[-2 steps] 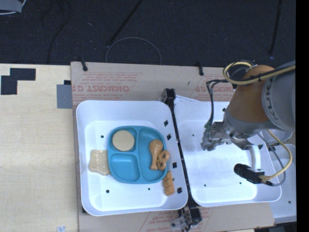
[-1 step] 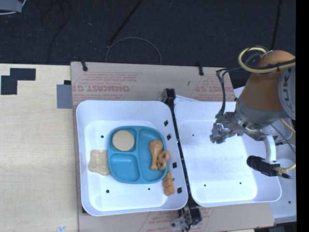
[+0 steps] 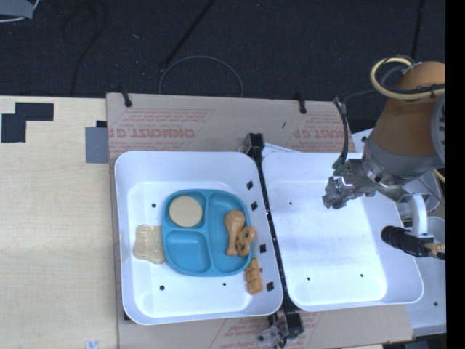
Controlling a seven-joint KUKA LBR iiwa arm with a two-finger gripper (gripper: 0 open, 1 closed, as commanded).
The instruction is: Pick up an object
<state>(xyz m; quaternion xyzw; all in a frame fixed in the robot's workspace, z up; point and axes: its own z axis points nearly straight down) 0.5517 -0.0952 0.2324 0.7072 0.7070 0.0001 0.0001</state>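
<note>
2 white bins (image 3: 138, 297) sit on cardboard (image 3: 182, 126) over a pale bench (image 3: 51, 231); the gripper (image 3: 336, 193) hangs over the right bin, its opening impossible to tell

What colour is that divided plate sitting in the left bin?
The divided plate is bright blue, clearest in the camera view from above.

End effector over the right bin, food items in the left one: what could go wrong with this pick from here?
1. The end effector hangs over the right bin, while every item lies in the left bin; descending here would likely grasp nothing.
2. The biscuit and the pretzel sit in the blue tray, so a grab may shift or lift the tray.
</note>
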